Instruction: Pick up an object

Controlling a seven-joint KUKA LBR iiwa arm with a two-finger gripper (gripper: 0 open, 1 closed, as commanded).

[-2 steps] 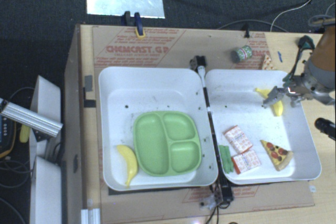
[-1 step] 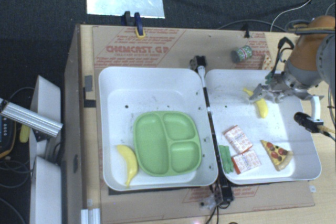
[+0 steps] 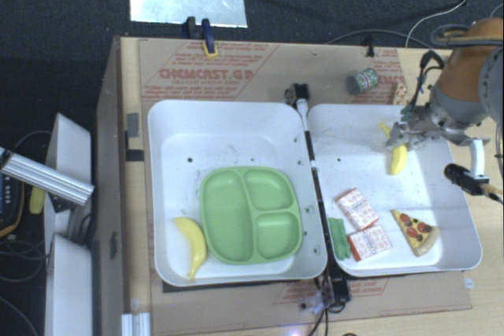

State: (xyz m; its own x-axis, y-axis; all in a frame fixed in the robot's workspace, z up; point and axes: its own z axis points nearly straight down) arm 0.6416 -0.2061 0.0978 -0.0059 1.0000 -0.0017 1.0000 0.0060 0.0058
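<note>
My gripper [image 3: 400, 138] is over the back of the right bin [image 3: 453, 260]. It is shut across a small yellow banana [image 3: 398, 160]. The banana's lower end sticks out below the fingers, and a short yellow tip shows on their upper left side. Whether the banana still touches the bin floor I cannot tell. Lower in the same bin lie a pizza slice [image 3: 415, 230], two red and white packets [image 3: 356, 208] [image 3: 370, 241] and a green piece [image 3: 339, 238] against the left wall.
The left bin [image 3: 169, 130] holds a green divided plate [image 3: 252, 215] and a second banana [image 3: 193, 245] beside it. A small can [image 3: 364, 79] lies on the bench behind the right bin. A clamp [image 3: 299, 96] sits where the two bins meet.
</note>
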